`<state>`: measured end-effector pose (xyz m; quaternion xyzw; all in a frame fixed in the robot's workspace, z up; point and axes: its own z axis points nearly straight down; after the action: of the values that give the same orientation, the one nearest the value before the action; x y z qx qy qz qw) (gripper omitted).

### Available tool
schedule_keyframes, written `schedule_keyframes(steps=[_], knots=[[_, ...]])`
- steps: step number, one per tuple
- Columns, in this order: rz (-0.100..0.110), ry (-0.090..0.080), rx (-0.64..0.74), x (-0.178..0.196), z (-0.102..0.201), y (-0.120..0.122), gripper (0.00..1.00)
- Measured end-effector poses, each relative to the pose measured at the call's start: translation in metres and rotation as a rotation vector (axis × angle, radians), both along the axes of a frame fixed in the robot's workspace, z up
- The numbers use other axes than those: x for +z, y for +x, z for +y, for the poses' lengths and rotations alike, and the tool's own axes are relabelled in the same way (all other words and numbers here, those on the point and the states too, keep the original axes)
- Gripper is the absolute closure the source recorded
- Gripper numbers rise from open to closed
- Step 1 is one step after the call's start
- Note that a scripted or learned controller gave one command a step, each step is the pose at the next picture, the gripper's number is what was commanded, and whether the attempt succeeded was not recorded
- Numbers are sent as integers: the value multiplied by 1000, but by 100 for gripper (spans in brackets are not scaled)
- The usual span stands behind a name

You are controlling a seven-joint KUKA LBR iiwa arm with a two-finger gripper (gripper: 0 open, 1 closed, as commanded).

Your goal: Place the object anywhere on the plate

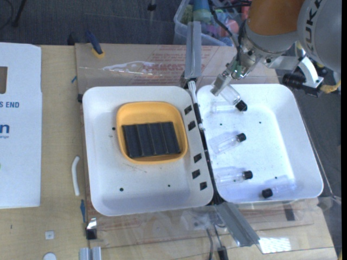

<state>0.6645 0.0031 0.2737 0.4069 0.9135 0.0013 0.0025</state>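
Gripper: hanging over the right bin's far left corner; whether it's clenched, I cannot tell.
Vials: four clear black-capped ones lying in the right bin, nearest just beside the gripper.
Plate: yellow, sitting in the left bin, carrying a dark ribbed block.

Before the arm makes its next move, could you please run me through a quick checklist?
1. Plate sits in the left bin: ok.
2. Dark ridged block already takes up much of the plate, with free rim around it: ok.
3. Four clear vials lie in the right bin: ok.
4. Gripper is above the top vial: ok.
5. Vial held between the fingers: cannot tell.
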Motion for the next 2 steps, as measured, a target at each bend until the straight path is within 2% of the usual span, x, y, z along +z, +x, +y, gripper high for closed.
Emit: schedule_keyframes(steps=[1, 2], knots=[[-2, -2, 212, 37, -39, 0, 100], [-3, -3, 392, 106, -86, -13, 100]])
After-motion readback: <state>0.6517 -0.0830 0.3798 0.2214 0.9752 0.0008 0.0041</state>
